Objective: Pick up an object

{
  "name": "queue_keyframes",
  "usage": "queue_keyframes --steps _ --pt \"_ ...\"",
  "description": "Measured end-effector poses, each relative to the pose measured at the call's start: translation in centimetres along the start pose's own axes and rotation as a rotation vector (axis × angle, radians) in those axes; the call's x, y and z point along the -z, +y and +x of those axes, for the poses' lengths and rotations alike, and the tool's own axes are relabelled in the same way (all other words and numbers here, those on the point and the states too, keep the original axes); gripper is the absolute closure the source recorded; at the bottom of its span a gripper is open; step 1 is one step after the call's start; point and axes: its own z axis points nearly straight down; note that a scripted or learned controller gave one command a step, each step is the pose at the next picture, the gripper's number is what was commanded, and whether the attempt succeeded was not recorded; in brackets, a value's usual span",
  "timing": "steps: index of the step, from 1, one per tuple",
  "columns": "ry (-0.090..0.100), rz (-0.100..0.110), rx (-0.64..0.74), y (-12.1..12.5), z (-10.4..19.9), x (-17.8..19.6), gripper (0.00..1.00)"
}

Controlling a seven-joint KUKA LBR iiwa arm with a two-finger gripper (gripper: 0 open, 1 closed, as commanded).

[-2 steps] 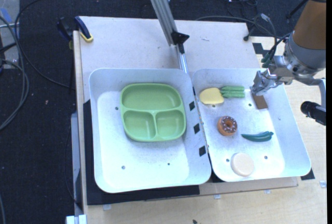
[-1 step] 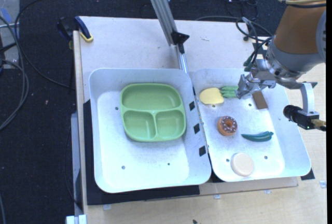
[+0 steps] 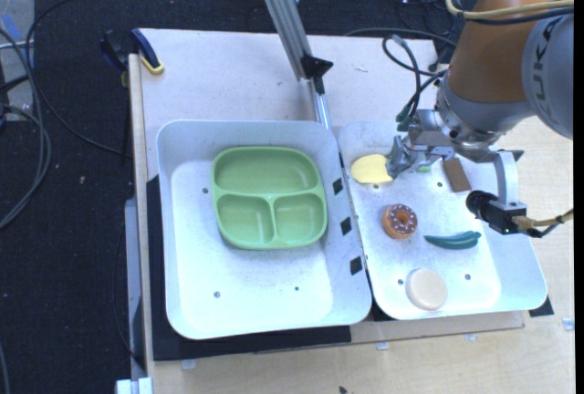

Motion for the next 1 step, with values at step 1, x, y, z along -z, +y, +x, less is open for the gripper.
queue_keyframes --steps 1 --pt "0.000 0.001 0.000 0.20 5.17 -1.90 1.00"
